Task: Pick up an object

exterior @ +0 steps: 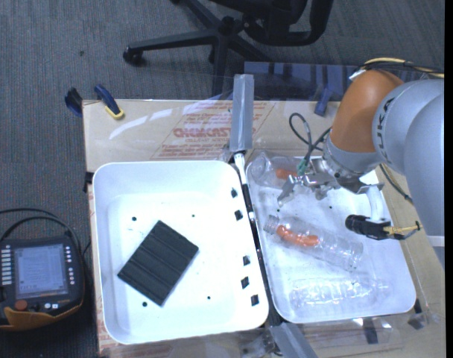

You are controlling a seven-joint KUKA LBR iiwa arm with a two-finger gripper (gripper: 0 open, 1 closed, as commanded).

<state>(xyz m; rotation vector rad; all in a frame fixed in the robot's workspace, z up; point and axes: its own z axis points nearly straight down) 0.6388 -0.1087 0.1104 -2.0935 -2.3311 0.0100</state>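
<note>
I see the arm (401, 136) reaching in from the right over the right bin (405, 274). In the left bin (107, 200) a black ridged pad (159, 262) lies flat. The right bin holds clear bottles: one (320, 245) with an orange band mid-bin, another (338, 291) nearer. The gripper (299, 185) hangs over the far part; fingers spread, holding nothing I can see.

One fixed camera is looking down at a slant from above the cardboard-topped bench (204, 125), far enough off to be taking in both shallow white plastic bins (107, 192) side by side, with the grey arm (413, 148) entering from 3 o'clock.
</note>
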